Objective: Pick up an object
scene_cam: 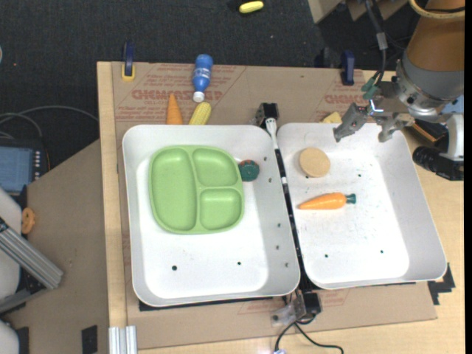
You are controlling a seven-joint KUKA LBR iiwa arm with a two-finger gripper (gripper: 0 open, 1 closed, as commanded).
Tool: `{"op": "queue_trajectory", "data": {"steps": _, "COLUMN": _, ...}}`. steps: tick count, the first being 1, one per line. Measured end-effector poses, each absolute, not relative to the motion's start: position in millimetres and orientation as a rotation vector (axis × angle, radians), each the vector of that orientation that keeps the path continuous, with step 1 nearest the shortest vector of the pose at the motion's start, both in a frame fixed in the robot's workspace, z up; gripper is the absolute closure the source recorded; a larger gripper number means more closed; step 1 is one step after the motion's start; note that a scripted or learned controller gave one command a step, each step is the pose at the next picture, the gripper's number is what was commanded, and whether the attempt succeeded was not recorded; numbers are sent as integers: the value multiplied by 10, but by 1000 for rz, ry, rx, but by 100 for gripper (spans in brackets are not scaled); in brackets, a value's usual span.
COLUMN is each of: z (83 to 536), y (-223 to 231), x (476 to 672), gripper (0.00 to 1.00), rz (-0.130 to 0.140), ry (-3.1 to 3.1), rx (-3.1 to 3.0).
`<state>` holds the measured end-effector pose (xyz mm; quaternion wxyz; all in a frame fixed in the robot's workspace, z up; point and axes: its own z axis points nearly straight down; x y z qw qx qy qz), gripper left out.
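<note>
An orange toy carrot (322, 201) with a green stem lies in the middle of the right bin (383, 260). A round tan cookie-like disc (315, 161) rests near that bin's back left corner. My gripper (366, 126) hangs over the back edge of the right bin, up and to the right of the disc. Its two fingers are spread wide with nothing between them. In the left bin (206, 271) sits a green divided plate (196, 189), with a small dark teal round object (249, 170) at its right edge.
Behind the left bin on the cardboard lie a blue and white bottle (200, 77), an orange carrot piece (173, 110) and a yellow corn piece (200, 113). A yellow object (251, 7) lies on the dark floor beyond. A black clamp (267, 113) sits between the bins.
</note>
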<state>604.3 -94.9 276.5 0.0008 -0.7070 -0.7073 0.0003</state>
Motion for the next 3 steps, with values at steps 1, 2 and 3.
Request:
{"op": "queue_trajectory", "data": {"steps": 1, "z": 896, "y": -1195, "x": 6405, "gripper": 0, "rz": 4, "ry": -2215, "rx": -2220}}
{"op": "queue_trajectory", "data": {"steps": 2, "z": 845, "y": -1177, "x": 6679, "gripper": 0, "rz": -4, "ry": -2226, "rx": -2223}}
{"op": "queue_trajectory", "data": {"steps": 3, "z": 962, "y": -1178, "x": 6678, "gripper": 100, "rz": -6, "ry": -2226, "rx": -2225}}
